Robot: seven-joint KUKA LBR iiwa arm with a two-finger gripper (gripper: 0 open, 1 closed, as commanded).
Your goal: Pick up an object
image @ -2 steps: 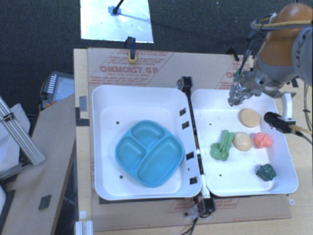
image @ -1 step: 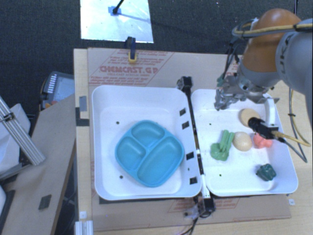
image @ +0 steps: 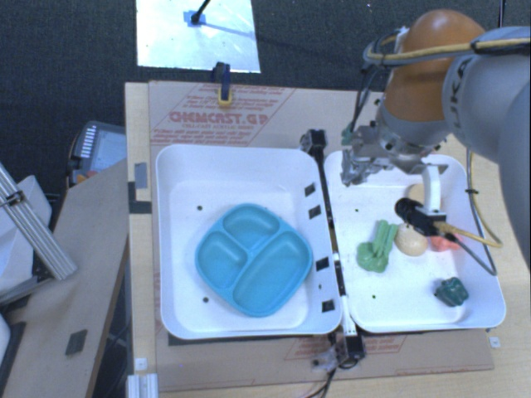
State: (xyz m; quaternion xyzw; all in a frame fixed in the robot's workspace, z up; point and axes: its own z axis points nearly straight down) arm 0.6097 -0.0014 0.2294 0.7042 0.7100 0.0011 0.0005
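Observation:
My gripper (image: 355,171) hangs over the back left corner of the right bin (image: 477,309), with the grey arm and its orange band reaching in from the right. Nothing shows held in it. In front of it on the bin floor lie a light green toy (image: 377,247), a beige rounded object (image: 411,241), a small orange-red piece (image: 449,242) and, near the front right, a dark green object (image: 452,290). The gripper stands apart from all of them, a good way behind the light green toy.
The left bin (image: 178,189) holds a blue divided plate (image: 253,258) in its middle. A black-clipped divider (image: 326,222) runs between the two bins. Cardboard (image: 224,114) lies under the bins at the back.

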